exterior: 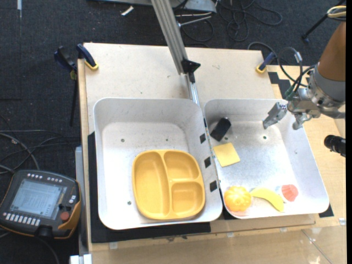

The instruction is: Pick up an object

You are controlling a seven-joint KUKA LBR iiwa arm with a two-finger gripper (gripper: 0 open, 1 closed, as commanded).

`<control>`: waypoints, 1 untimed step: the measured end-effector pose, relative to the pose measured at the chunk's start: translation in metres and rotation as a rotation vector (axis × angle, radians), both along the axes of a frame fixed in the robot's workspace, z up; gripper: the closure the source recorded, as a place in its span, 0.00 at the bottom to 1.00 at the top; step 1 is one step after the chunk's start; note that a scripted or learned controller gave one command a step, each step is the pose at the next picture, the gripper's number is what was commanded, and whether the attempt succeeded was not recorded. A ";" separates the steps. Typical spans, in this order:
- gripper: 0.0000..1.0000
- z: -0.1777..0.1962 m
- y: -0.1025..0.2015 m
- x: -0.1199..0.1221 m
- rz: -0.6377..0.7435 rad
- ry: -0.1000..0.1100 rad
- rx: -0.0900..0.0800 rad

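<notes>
Yellow tray (168, 191), orange fruit (238, 198), white bins (110, 120)

The right bin (308, 164) has bare floor through its middle and along its far edge. A black block (220, 128) and a yellow square piece (226, 154) sit near its left wall. An orange (237, 198), a banana (268, 197) and a red piece (289, 191) crowd its near edge. In the left bin (110, 147), a yellow divided plate (166, 184) takes the near half; the far half is free.
</notes>
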State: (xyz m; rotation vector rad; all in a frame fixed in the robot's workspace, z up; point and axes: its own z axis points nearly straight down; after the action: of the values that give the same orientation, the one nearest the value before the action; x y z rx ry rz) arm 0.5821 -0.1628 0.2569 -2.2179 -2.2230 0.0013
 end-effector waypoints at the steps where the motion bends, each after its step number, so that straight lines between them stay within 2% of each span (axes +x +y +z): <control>1: 0.00 0.000 0.000 0.000 0.000 0.000 0.000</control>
State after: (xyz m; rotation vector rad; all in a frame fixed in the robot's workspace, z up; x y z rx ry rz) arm 0.5821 -0.1628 0.2570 -2.2183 -2.2228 0.0013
